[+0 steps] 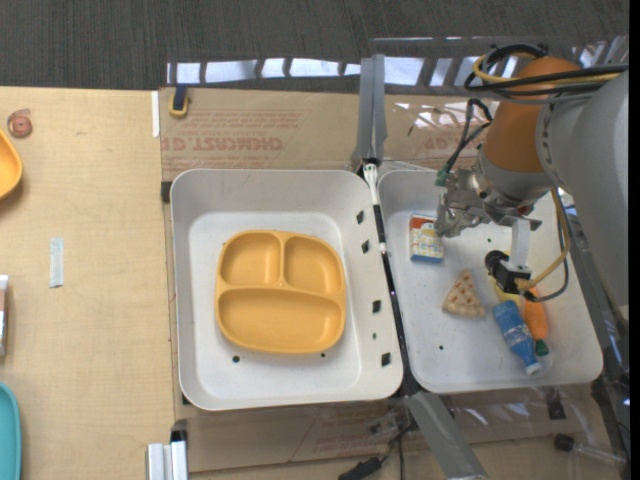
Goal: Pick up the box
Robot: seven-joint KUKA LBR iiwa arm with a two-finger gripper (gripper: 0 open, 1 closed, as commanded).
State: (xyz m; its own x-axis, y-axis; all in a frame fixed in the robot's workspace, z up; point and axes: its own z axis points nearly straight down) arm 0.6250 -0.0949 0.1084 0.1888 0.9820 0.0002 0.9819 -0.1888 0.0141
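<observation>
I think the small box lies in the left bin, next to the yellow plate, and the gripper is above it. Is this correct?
Not quite: the camera view shows the box in the right bin, not beside the yellow plate, which sits alone in the left bin. The gripper is indeed just above it.

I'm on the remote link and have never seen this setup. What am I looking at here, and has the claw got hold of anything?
This is one camera fixed above a bench, looking down at a slant. The grey arm with the orange band reaches in from the right; its claw hangs over the right bin, just right of the small box, which lies on the bin floor. I cannot tell whether the claw grips it. That bin also holds a pizza slice toy, a blue bottle and a carrot. The left bin holds an orange divided plate.
</observation>
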